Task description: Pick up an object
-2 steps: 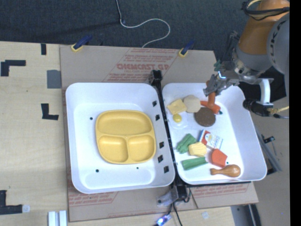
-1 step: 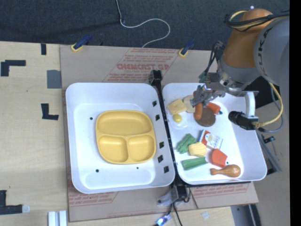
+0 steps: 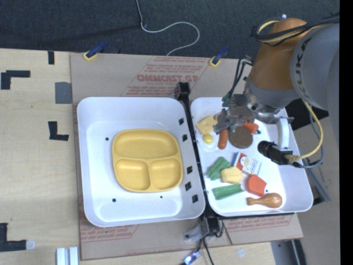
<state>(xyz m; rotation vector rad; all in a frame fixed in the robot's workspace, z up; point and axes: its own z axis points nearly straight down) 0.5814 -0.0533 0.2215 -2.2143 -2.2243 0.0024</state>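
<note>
a cardboard-covered table [image 3: 110, 70] carries two white bins; the toy food lies in the right bin [image 3: 298, 200]. the pincer [image 3: 229, 120] hangs low over the red sausage [image 3: 222, 139], its state cannot be told. it should descend straight, centred on the sausage, away from the egg [image 3: 208, 138]

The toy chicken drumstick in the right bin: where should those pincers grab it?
Probably the drumstick at its narrow bone end on the left, coming straight down from above. It lies flat near the bin's front edge, and that slim end would fit between the fingers more easily than the rounded end.
</note>
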